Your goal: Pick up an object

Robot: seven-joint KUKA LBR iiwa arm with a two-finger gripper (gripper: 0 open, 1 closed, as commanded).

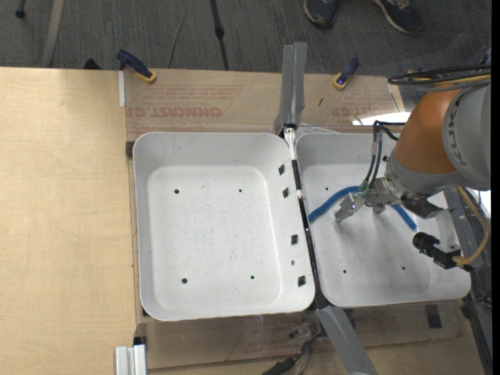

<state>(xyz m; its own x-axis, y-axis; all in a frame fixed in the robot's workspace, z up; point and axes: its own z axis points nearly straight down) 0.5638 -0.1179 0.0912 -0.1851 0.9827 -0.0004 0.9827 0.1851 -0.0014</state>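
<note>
You have one candidate for the pick: a blue strip-like object (332, 202), lying in the right bin (344, 283) toward its upper middle, running at a slant from near the divider up and right toward the arm. A second short blue piece (405, 217) shows just right of the gripper, below the wrist — whether it belongs to the same object passing under the tool you cannot tell from here. The gripper (349, 209) sits low over the right bin, right at the upper end of the blue strip, touching or just above it; its metal tip is small and partly blurred, so you cannot tell how the jaws stand or whether anything is caught between them. Behind it the arm (453, 143) comes in from the right edge of the frame, its orange band above the wrist, grey casing further out, with black cabling looping around it. The left bin (148, 287) lies beside the right one, the two touching along the central divider. Both rest on a cardboard sheet (203, 104) held by two clamps (137, 66) at the upper edge, with pale wooden benchtop (62, 209) filling the left of the frame.
</note>
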